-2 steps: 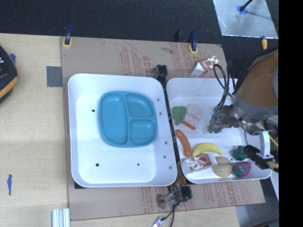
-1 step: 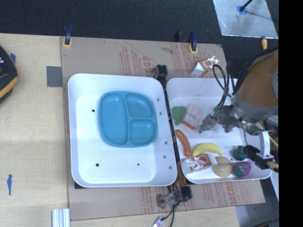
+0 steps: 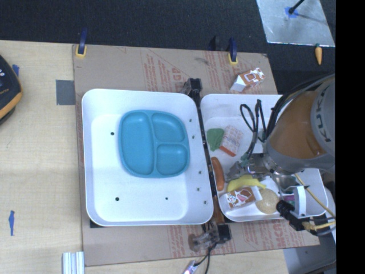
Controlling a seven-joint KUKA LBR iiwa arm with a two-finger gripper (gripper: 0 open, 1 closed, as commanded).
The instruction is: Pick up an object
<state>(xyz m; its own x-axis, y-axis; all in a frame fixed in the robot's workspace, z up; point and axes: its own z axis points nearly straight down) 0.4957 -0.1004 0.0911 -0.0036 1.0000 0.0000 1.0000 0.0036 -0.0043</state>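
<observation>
Nothing lifted yet: the gripper (image 3: pixel 251 167) hangs over the banana (image 3: pixel 244 182) near the right bin's (image 3: pixel 212 104) front edge; grip, can't tell.

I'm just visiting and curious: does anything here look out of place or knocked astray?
One thing: a small snack packet lies on the brown cardboard outside the right bin, beyond its far edge, while the other small items sit inside that bin.

I see a light-blue sectioned plastic plate (image 3: pixel 154 143) in the white left bin (image 3: pixel 91 153). The right bin (image 3: pixel 214 104) holds a yellow banana (image 3: pixel 244 183) and a green leaf-shaped piece (image 3: pixel 215 138).
</observation>
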